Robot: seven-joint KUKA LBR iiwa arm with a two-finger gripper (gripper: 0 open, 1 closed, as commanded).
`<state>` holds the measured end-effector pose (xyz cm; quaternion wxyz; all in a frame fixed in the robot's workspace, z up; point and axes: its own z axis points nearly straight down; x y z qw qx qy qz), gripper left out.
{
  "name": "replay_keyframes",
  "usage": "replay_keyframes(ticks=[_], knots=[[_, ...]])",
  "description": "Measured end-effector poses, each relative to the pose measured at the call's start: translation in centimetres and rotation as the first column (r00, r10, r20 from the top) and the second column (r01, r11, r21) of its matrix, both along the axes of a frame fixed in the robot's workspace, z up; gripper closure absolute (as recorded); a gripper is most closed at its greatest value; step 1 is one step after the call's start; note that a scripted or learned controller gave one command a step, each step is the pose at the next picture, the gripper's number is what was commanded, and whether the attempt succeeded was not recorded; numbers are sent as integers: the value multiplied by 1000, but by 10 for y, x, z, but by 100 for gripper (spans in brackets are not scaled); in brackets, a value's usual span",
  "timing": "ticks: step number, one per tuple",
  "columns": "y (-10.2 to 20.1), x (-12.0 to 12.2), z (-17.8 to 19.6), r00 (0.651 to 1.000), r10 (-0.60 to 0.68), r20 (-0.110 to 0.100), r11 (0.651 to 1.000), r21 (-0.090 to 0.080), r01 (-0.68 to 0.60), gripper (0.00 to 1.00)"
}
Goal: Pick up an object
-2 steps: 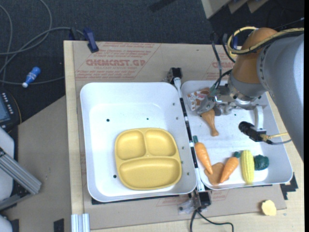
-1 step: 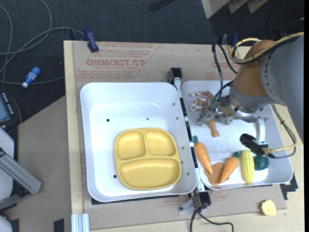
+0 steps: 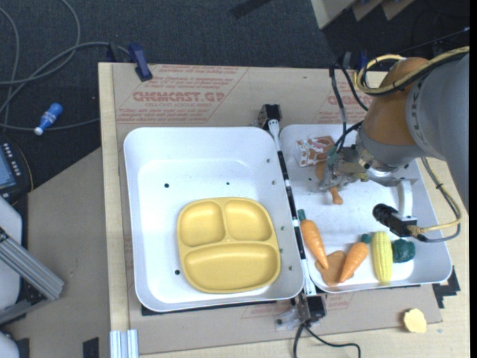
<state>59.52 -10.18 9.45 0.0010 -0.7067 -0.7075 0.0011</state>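
Reaching: the grey arm (image 3: pixel 425 110) comes in from the right and hangs low over the far half of the right bin (image 3: pixel 428 271).
Tool: the tool (image 3: pixel 337 176) sits near that bin's far-left corner; whether it is released or clenched, I cannot tell.
Candidate objects: a small orange piece (image 3: pixel 336 195) lies just under the tool; two carrots (image 3: pixel 313 245) (image 3: pixel 352 261), a corn cob (image 3: pixel 381 256) and a dark green item (image 3: pixel 403 250) crowd the bin's near edge; a clear packet (image 3: pixel 314 151) lies at the far-left corner.
Left bin: the left bin (image 3: pixel 149 155) carries a yellow divided plate (image 3: pixel 227 243) toward its near side.
Risk: the small piece looks slim and light, so the tool may close beside it or nudge it away; being close to the divider between bins, the tool may also catch the wall.
Risk two: the packet is thin and could slip.
Surface: a brown board bench (image 3: pixel 186 92) with printed lettering.
Room: dark carpet (image 3: pixel 59 6) with loose cables, a blue-capped bottle (image 3: pixel 48 117) off the left edge.
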Motion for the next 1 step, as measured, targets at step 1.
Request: replay_keyframes(ticks=[1], knots=[[60,-5,96,1000,6,12,1000,1,-6,100]])
